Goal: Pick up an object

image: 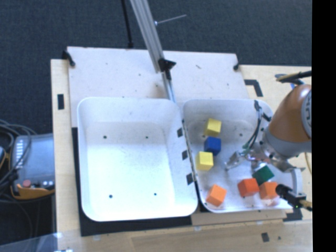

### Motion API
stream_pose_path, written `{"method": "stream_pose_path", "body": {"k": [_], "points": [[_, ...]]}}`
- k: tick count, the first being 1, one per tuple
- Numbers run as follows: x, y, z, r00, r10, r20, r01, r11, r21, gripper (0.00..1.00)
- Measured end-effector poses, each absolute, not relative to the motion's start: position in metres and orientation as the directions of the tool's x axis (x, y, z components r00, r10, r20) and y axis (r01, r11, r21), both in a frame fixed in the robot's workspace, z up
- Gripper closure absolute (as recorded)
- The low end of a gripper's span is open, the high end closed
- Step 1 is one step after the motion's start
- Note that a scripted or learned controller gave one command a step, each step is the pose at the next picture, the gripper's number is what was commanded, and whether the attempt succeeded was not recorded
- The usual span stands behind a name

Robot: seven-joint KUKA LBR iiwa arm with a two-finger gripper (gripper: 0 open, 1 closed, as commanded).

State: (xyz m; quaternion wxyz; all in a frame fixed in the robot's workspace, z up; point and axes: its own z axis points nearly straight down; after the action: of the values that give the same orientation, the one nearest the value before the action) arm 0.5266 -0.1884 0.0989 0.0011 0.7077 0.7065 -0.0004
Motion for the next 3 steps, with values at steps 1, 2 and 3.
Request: {"method": "stream_pose_path", "body": {"k": [1,2,3], "points": [[0.528,-0.189,0.099,0.007,1.0,-0.001,1.0,-0.007,0.002,0.0],[0.528,-0.191,0.11,0.013,1.0,-0.002,1.0,-0.013,0.006,1.0],[0.529,-0.191,0.174,-0.004,1.0,-0.003,1.0,0.004,0.008,1.0]]}}
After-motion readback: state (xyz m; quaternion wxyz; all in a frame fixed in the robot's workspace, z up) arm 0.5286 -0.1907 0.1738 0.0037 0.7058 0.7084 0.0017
